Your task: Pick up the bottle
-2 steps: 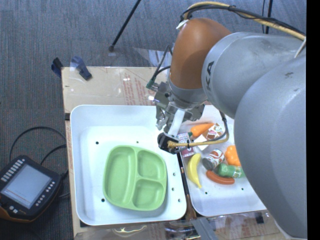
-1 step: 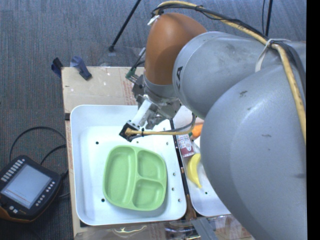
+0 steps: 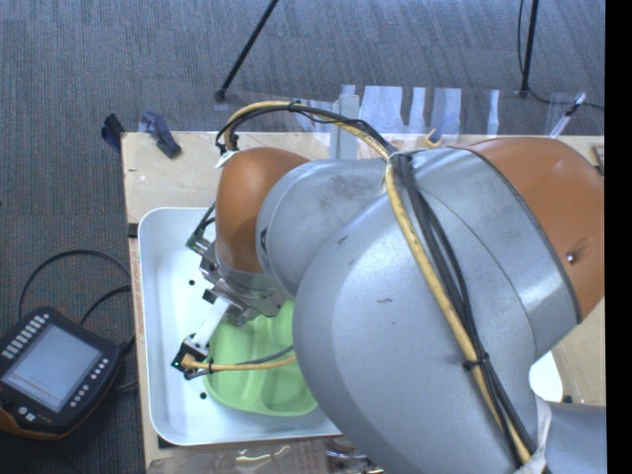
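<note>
Arm: smooth grey casing with a dull sheen and rounded, bulbous joints, taking up the middle and right of the view. An orange dome caps the wrist, and a second orange shell sits at far right. A yellow cable bundled with black ones runs along the casing, tied at intervals.

Hand: ribbed grey metal below the orange dome, low over the left bin. The wrist hides its underside, so I cannot tell whether it is wide, narrow or holding anything.

Left bin: shallow white plastic with rounded corners and a raised lip. A few small dark specks lie on its floor.

Pale green dish: matte and moulded, with soft ridges dividing it. It lies on the bin floor just beside the hand, partly under the arm.

Bottle: cannot tell where it is, as the arm covers much of both bins.

Right bin: a white patch past the arm at lower right.

Bench: pale plywood with a light grain and square edges. A small blue and black object lies at its far left corner. Clear upright panels stand along the back edge.

Room: grey ribbed carpet and thin black stand legs. A control pendant with a grey screen lies on the floor at left, with a black cord looped beside it.
</note>
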Tool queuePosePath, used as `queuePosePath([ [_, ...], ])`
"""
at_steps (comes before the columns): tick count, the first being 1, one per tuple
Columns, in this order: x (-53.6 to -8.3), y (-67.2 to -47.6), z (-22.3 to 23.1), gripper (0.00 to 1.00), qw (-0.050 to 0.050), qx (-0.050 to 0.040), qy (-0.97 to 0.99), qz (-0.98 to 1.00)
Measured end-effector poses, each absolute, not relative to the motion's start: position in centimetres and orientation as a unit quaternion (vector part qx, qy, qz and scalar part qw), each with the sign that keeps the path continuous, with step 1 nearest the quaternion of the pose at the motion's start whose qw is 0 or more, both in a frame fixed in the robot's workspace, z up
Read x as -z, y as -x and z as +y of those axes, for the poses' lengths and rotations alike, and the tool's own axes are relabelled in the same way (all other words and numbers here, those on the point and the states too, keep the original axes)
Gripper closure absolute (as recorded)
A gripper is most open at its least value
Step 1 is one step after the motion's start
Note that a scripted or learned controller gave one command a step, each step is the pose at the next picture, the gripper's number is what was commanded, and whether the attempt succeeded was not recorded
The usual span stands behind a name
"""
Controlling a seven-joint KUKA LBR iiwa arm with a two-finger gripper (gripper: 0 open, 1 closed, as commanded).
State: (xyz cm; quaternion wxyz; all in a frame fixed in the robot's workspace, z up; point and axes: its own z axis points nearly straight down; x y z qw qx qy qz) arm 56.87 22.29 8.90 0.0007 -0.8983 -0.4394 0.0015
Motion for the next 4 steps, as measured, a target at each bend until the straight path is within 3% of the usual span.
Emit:
queuePosePath([
  [1,-20.1,-58.6,22.7,1.00,0.001,-0.0040,0.837,-0.547],
  [2,-41.0,-56.3,24.6,1.00,0.000,-0.0038,0.770,-0.638],
  [3,-43.4,-54.2,24.7,1.00,0.001,-0.0039,0.685,-0.729],
  [4,-34.4,-48.9,23.6,1.00,0.001,-0.0041,0.632,-0.775],
])
